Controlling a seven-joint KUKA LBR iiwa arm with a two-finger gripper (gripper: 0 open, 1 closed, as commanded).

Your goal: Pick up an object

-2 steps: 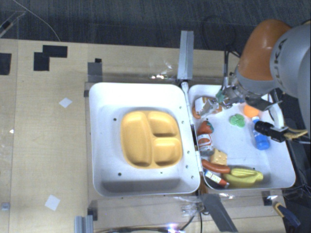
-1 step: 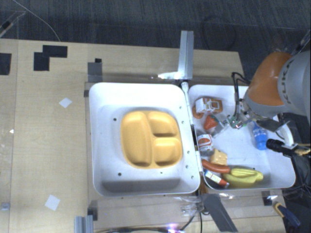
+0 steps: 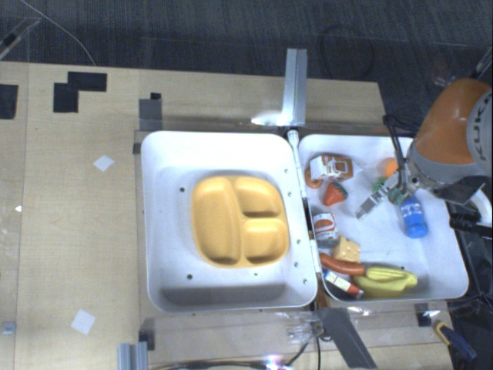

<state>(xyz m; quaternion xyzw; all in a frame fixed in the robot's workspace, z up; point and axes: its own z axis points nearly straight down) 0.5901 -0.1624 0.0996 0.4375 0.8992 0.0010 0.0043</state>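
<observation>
My gripper [image 3: 370, 204] hangs over the middle of the right bin [image 3: 443, 264], reaching in from the right under the orange-banded wrist [image 3: 451, 126]. It sits just right of a red strawberry [image 3: 333, 194] and left of a blue bottle [image 3: 414, 219]. A green item [image 3: 383, 184] and an orange piece [image 3: 390, 165] lie close behind it. Nothing is visibly held.
The right bin also holds a brown-and-white pastry [image 3: 330, 168], a small can [image 3: 324, 227], a cheese wedge [image 3: 347, 250], a hot dog [image 3: 341, 266] and a banana [image 3: 385, 280] along the front. A yellow divided plate [image 3: 237, 219] lies in the left bin [image 3: 166, 206].
</observation>
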